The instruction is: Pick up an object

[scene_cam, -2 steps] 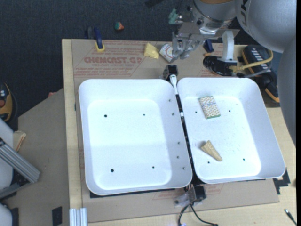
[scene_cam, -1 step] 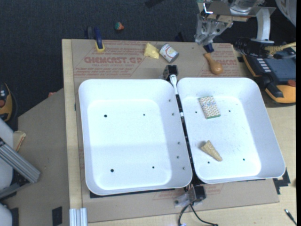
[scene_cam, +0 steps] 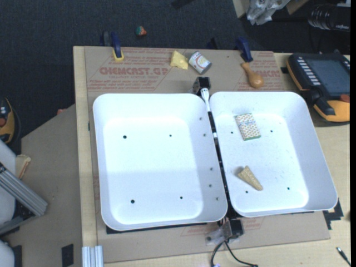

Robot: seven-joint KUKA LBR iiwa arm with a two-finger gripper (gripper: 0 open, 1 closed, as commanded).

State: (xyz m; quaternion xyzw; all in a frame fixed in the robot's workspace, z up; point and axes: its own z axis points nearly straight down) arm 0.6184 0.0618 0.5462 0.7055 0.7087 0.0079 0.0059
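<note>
**Two objects in right bin, gripper parked high**

Camera view: two white bins sit side by side on a brown board printed with red lettering. The floor is dark carpet. Blue clamps hold the board's 12 o'clock edge. A yellow scrap, a small box and a tan knob lie there too. A pendant is at 2 o'clock.

Right bin: a speckled pale block with a green edge lies toward 12 o'clock. A tan cone lies toward 6 o'clock. They are apart.

Left bin is at 9 o'clock.

Gripper is at 1 o'clock, off the bins. It is blurred, so I can't tell its state.
</note>
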